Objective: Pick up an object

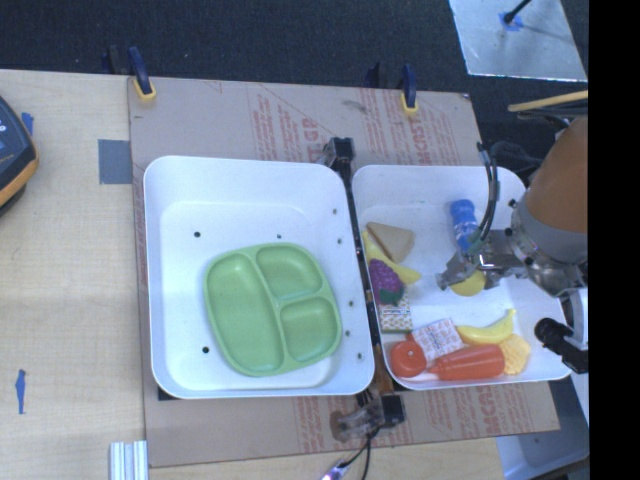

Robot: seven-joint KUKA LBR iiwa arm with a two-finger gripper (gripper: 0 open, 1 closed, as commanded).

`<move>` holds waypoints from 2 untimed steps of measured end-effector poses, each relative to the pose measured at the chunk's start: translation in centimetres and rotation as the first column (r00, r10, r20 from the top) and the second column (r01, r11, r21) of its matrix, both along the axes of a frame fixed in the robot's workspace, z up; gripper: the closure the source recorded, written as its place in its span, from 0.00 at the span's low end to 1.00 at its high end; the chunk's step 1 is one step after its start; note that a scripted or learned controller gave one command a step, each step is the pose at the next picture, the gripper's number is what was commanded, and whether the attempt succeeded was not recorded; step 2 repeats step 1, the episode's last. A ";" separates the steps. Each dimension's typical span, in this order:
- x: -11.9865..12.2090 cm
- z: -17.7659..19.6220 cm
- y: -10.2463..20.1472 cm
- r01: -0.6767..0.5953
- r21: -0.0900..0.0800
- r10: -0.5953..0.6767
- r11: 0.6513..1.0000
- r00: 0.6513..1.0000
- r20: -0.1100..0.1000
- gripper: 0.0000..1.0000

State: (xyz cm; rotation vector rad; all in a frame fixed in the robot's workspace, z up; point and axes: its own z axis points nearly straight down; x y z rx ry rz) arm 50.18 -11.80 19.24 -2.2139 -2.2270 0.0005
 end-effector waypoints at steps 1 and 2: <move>2.5 2.4 5.9 0.000 0.000 0.000 1.000 1.000 -0.002 1.00; 2.5 2.4 5.9 0.000 0.000 0.000 1.000 1.000 -0.002 1.00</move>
